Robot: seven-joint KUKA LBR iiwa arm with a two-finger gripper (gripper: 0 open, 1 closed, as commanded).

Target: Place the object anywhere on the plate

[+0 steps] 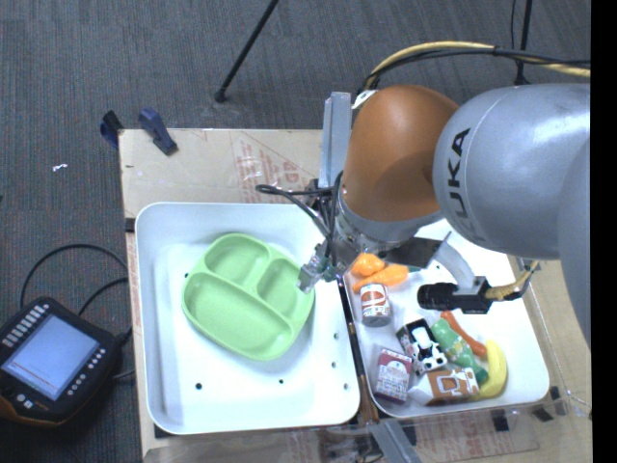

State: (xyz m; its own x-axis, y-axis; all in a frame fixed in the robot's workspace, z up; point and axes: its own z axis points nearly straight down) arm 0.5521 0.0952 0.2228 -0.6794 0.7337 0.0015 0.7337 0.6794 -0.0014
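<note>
Hovering at the smooth green plate (249, 297), its long axis slanting down-right in the left bin (154, 258), the gripper (316, 270) touched its right rim; its grip couldn't be judged.

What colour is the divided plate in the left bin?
Light green; the plate shows best in the camera view.

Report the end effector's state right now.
End effector: at the right edge of the green plate; whether it is open, closed or holding anything cannot be told.
</note>
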